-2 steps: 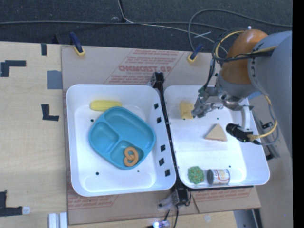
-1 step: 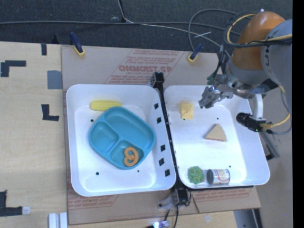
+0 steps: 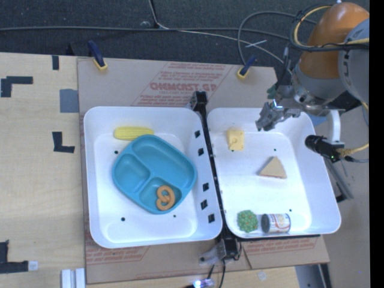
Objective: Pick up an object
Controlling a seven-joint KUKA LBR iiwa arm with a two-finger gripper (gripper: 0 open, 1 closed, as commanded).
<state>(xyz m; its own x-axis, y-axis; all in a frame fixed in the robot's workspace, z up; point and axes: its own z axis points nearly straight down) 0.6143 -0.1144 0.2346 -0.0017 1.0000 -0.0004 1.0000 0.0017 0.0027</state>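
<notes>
Cheese (image 3: 236, 140): right bin (image 3: 312, 179), beside wedge (image 3: 273, 169), broccoli (image 3: 246, 221), can (image 3: 276, 222).
Gripper (image 3: 266, 122): over far rim, finger state unclear.
Left bin (image 3: 99, 179): tray (image 3: 154, 172), pretzel (image 3: 165, 197), corn (image 3: 133, 133).

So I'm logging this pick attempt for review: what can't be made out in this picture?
- The grey two-finger gripper, camera view: too small and dark to tell its finger state.
- The small printed can: label print too small to read.
- The round green object: too blurred to identify.
- The grey arm with the orange band: cut off by the right edge.
</notes>
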